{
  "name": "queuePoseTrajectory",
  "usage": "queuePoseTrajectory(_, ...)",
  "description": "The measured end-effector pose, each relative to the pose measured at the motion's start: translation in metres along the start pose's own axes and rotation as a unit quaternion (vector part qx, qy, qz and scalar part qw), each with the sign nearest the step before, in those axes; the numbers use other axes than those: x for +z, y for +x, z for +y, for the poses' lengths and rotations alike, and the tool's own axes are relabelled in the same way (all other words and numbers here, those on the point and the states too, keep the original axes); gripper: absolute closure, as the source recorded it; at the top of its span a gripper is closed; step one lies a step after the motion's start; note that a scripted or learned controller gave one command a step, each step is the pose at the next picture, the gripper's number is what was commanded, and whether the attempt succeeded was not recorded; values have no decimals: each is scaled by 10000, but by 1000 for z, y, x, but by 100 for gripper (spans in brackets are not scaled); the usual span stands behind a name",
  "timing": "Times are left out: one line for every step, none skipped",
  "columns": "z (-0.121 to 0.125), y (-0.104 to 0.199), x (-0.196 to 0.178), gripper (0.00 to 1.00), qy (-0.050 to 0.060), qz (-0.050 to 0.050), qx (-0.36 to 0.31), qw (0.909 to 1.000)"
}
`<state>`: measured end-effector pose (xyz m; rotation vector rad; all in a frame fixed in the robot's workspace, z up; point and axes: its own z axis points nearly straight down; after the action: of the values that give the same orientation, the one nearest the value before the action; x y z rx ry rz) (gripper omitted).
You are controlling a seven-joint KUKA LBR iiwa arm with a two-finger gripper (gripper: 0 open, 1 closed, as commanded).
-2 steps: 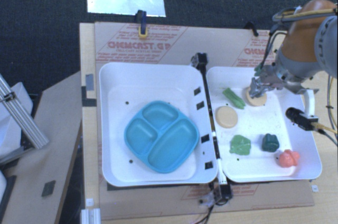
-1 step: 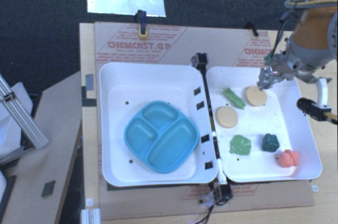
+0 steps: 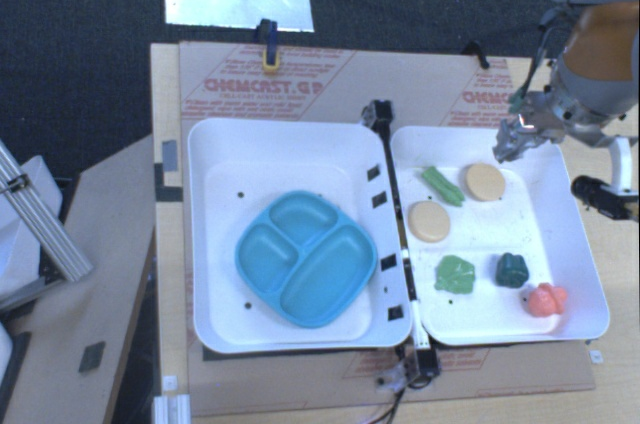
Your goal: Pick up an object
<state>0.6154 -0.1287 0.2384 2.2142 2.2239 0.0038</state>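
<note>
Disc [image 3: 485,181] lies just at 7 o'clock of the gripper [image 3: 508,147]; finger state unclear, so descend centred, straddling it.

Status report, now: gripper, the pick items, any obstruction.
Gripper above right bin's far edge, holding nothing. Nearest: tan disc, green strip. Blue tray in left bin. Nothing blocking.
</note>
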Motion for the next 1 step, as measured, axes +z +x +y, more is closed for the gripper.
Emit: queuePoseTrajectory(-21,53,-8,100,14,10,-20,10000)
